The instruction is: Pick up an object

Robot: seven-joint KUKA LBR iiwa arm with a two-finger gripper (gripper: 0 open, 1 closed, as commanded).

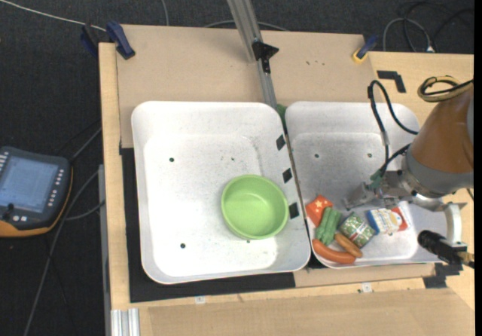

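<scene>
The round lime-green plastic bowl [254, 206] serves as the landmark: it sits upright in the left shallow white bin [188, 146], toward that bin's near right corner, its rim close to the wall shared with the neighbouring bin.

Just to the right of the bowl, across that shared wall, lies a cluster of small items in the near part of the right shallow white bin [331, 131]. Nearest the bowl is a small red-orange block-shaped piece [317, 208]; touching it on the side away from the bowl is a dark green elongated vegetable-shaped toy [327, 225], lying at a slant. Below these, nearer the front edge than the bowl's centre, lies an orange sausage-shaped toy [336, 252], curving along the bin's front wall. Further right of the bowl are a small green can-like cylinder on its side [356, 229] and, beside it, a white packet with red and blue print [385, 219].

The grey arm with its orange band [444, 142] comes in from the far right of the bowl — its claw [370, 193] hangs low over the right bin, just above the white packet and the can. I cannot tell how the claw is set, as its tips blur against the bin floor.

Both bins rest on a light wooden counter [188, 63]; behind the bowl a slanted metal pole [245, 10] rises from the counter's back.
</scene>
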